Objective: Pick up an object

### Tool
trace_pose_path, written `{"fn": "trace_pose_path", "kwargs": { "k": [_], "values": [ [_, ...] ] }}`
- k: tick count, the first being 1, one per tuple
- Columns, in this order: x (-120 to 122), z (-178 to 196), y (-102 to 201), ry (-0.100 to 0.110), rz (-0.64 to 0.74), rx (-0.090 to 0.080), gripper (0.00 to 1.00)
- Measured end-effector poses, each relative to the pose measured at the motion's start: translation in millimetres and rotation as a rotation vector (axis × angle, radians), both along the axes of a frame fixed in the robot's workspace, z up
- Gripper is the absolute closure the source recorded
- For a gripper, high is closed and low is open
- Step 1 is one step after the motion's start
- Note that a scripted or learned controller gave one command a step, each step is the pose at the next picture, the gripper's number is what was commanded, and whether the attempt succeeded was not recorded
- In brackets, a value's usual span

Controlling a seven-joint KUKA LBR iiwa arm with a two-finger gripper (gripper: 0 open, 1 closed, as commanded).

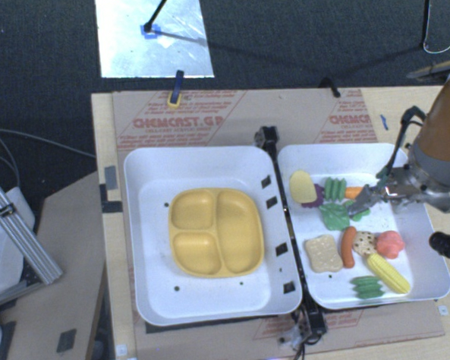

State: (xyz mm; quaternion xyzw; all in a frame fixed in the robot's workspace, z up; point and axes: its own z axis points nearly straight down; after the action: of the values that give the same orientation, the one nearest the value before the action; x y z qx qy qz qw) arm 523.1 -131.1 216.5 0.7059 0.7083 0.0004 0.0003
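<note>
Dark carpet floor (35,65); shiny metal sheet (154,34) beyond the bench; aluminium frame (19,234) at left

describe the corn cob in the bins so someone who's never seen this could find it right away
Look at the right bin, the one full of toy food, beside the bin holding the yellow plate. Go to its near right corner. The corn cob lies there at a slant, a long bumpy yellow piece just below the pink piece and right of the green pea pod.
</note>
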Motion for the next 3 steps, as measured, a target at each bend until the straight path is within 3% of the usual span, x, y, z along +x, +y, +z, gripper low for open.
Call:
{"fn": "trace_pose_path", "kwargs": {
  "k": [1, 2, 3],
  "values": [
    [-39, -87, 7, 0.007, -0.003, 0.003, 0.00],
    [-38, -133, -51, 0.004, -0.006, -0.001, 0.00],
    [-36, -120, -48, -0.002, -0.002, 0.000, 1.00]
  ]
}}
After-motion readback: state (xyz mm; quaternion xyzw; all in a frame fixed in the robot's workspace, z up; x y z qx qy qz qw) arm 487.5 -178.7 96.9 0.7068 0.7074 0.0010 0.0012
